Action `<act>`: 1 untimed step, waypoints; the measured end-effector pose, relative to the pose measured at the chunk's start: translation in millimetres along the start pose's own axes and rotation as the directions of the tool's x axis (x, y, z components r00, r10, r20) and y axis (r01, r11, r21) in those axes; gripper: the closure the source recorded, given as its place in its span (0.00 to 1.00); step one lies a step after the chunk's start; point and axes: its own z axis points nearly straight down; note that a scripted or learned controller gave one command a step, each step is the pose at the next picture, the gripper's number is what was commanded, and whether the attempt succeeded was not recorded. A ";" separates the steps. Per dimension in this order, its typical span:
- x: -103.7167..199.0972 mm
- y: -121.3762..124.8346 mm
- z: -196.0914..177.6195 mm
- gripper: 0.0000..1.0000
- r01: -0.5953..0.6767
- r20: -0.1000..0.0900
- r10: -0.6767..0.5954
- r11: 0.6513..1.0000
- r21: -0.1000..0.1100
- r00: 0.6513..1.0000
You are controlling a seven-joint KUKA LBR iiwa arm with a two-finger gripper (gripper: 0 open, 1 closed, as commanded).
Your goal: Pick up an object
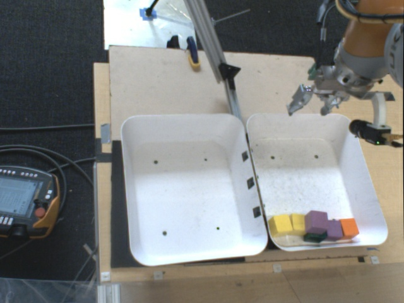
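As the open, empty gripper [312, 101] hovers over the right bin's [372, 188] far rim, it should descend squarely on one near-edge block [280, 225]

From my seat, most of the right bin [353, 153] floor lies open; I could come down anywhere across its upper and middle parts. The blocks [314, 225] crowd the near wall, touching one another, with the rim tight behind them, so little room is left on that side. The left bin [136, 137] is open floor throughout. The raised divider [249, 169] where both bins meet, and the slanted metal pole [208, 33] above it, block crossing low.
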 end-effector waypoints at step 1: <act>-16.7 -90.8 117.3 0.00 -0.009 -0.002 0.009 1.000 0.011 1.000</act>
